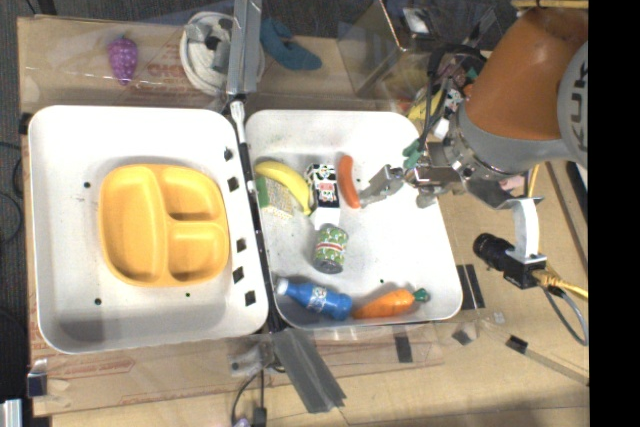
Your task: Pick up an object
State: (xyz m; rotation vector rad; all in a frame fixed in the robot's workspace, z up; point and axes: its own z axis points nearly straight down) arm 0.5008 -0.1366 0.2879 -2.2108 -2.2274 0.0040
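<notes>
The right bin [425, 260] holds several objects. A yellow banana [283, 185] lies at its left, with a small black-and-white box [322, 186] and an orange-red sausage [347, 179] beside it. Below them stand a green can [331, 248], a blue bottle [313, 298] and an orange carrot [388, 302] along the front wall. My gripper [403, 190] hangs over the bin's right half, just right of the sausage. It is open, with one finger [379, 184] close to the sausage and nothing between the two.
The left bin [60, 215] carries a yellow divided tray [165, 220]. Behind the bins lie a purple grape bunch [122, 58], a white round item [208, 50], a blue cloth [290, 50] and a clear box [385, 45].
</notes>
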